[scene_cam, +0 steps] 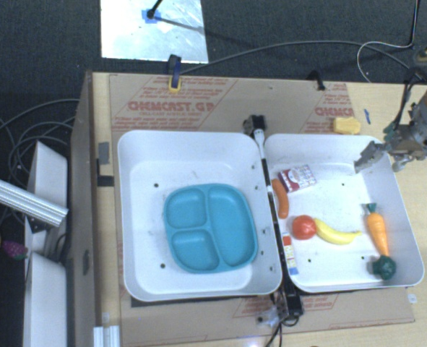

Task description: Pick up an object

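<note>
The right bin (408, 255) holds a red and white packet (296, 178), an orange sausage (280, 198), a red tomato (304, 227), a yellow banana (336, 233) and a carrot (377, 233) with a green top. My gripper (381, 157) hangs over the bin's far right corner, above and apart from all of them. Its fingers stand spread with nothing between them, so it is open.
The left bin (144, 157) holds a blue divided plate (209, 226). A yellow block (347, 126) lies on the bench beyond the right bin. A small coloured strip (290, 255) lies by the divider between the bins. Cables run across the far bench.
</note>
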`<state>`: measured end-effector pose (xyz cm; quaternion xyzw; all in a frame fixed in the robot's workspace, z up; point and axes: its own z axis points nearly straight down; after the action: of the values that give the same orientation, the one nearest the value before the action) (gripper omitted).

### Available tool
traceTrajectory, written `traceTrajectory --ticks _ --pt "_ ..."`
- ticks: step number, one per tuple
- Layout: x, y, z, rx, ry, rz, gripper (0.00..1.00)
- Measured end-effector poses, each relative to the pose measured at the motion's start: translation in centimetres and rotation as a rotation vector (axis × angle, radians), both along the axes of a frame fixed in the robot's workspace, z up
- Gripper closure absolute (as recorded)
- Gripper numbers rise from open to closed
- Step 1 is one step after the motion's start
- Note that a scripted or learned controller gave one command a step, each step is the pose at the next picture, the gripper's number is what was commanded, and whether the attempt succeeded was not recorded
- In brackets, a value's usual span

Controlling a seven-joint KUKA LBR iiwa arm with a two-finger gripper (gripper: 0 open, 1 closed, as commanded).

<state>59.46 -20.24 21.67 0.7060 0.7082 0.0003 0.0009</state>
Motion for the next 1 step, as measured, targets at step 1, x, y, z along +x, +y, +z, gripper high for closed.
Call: traceTrajectory --ticks 1 --pt "1.42 5.21 -8.45 0.002 0.002 0.001 0.0"
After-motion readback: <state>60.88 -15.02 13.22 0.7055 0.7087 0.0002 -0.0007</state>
